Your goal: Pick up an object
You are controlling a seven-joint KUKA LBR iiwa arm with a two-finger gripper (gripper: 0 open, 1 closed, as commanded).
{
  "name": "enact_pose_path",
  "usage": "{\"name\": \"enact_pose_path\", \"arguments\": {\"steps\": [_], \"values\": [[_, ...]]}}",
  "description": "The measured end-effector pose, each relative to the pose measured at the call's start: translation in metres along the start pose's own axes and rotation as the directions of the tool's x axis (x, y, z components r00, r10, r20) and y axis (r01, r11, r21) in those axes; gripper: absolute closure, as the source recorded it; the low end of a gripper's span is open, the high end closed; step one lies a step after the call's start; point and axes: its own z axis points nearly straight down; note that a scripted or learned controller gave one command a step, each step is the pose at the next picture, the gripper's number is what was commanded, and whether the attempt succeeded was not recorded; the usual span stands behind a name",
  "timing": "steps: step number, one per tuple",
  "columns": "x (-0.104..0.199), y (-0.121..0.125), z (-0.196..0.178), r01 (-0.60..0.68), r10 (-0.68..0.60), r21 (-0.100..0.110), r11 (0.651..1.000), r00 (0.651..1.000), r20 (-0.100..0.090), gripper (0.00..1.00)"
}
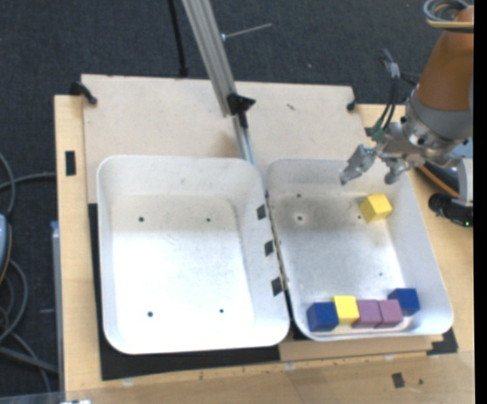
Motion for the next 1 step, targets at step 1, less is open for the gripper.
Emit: {"name": "enact_pose_path", "arguments": {"steps": [1], "values": [[-0.0321, 0.021, -0.0371, -0.005, 0.005, -0.006, 1.0, 1.0, 0.001, 0.0]]}}
